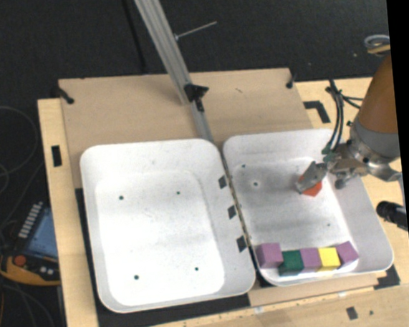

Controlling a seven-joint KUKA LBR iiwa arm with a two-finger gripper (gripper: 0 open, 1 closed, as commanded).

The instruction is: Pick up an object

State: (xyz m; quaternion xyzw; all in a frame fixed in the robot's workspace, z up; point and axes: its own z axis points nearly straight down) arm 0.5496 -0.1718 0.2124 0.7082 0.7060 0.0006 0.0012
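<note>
Hovering over the right bin (352, 202), the hand (314, 181) is seen just above a small red block (313, 190); how far it is open cannot be told. The grasp appears to be in hand. A lift is called for next, once a firm hold is confirmed.

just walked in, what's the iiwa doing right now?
The arm reaches in from the right, and its tool sits over the right bin. A small red-orange block is at the tool's tip. I can't tell from this angle whether it's actually gripped or just lying under the tip. Along that bin's near edge sits a row of blocks: purple, green, purple, yellow, purple. The left bin sits alongside.
</note>
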